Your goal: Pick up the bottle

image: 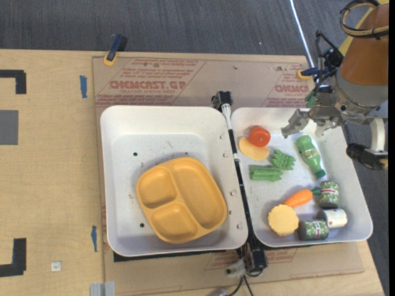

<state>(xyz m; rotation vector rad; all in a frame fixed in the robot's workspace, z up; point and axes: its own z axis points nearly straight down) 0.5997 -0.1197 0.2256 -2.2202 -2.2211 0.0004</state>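
A yellow divided plate [181,198] is held in the left bin [117,165]. The green bottle [309,155] is seen lying in the right bin [361,211] among toy foods, just below the gripper [313,119], whose fingers are spread open and grip nothing. The arm is cut off at the right edge.

Dark grey carpeted floor [185,11] beyond a pale wooden bench [43,165] topped with printed brown cardboard [160,82].

So the arm [365,54] is mostly a fat orange band with grey sections above and below it. Thin black cables loop around the top and trail down its side. The tool [313,120] is bare grey metal, kinda boxy, with a white and black piece sticking out beside it.
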